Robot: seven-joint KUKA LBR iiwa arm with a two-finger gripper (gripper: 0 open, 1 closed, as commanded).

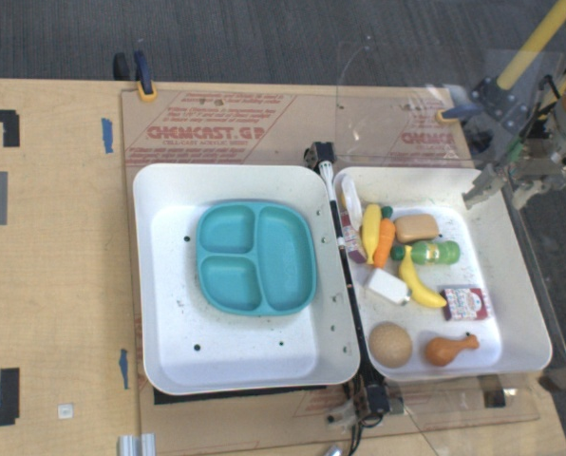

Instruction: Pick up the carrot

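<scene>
The bench (55,255) filled most of the frame, its pale wood bare along the whole left side. On it lay a clear sheet (264,126) with red lettering, and on that the two white bins sat edge to edge. The left bin (160,350) occupied the centre and held a teal divided plate (257,257) set squarely in its middle, with open white floor all around it, widest along the lower edge. The right bin (522,321) sat at centre right, and its contents crowded the left and lower parts, leaving bare floor along its upper and right walls. The arm (539,36) stood at the upper right corner of the frame, with the gripper (497,180) over the right bin's upper right rim, well apart from the items; whether it was clenched or released could not be told. A banana (419,284) lay at a slant near the middle, a round tan ball (391,344) and a drumstick (449,348) near the lower edge. The carrot (385,242) lay upright in the frame at the bin's upper left, touching a yellow piece (369,233) on its left, with a bread roll (417,228) just to its right.
</scene>
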